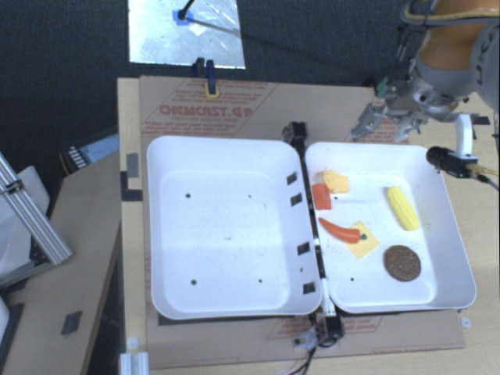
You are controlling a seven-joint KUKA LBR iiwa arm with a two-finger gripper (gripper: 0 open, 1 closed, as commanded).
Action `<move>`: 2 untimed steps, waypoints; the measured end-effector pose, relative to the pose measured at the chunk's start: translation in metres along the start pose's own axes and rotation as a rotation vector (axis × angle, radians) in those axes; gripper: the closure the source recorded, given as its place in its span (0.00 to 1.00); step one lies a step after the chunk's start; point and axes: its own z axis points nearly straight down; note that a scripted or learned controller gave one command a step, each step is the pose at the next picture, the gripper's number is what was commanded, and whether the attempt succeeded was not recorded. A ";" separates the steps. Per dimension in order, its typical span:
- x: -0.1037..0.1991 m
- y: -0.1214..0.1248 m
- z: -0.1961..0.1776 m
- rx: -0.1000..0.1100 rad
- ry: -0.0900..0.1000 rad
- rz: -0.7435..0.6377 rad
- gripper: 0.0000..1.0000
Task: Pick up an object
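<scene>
The right bin (453, 209) holds several toy foods. A yellow corn cob (401, 207) lies toward its right side, with a brown round patty (402, 262) in front of it. A red chili pepper (341, 230) rests partly on a yellow cheese slice (366, 244) near the middle. A red-orange block (321, 196) and a pale yellow wedge (337, 181) sit by the bin's left wall. My gripper (385, 125) hangs over the bin's far rim, above and behind all the objects, open with nothing between its fingers.
The left bin (156, 209) stands beside the right one, joined by a black-clipped divider (308, 209). A shiny foil sheet (185, 22) lies on the dark floor at the back. Aluminium framing (27, 217) stands at the left edge.
</scene>
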 end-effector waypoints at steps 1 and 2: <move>-0.038 -0.087 -0.020 0.000 -0.002 0.007 0.00; -0.112 -0.176 -0.091 -0.006 -0.006 0.013 0.00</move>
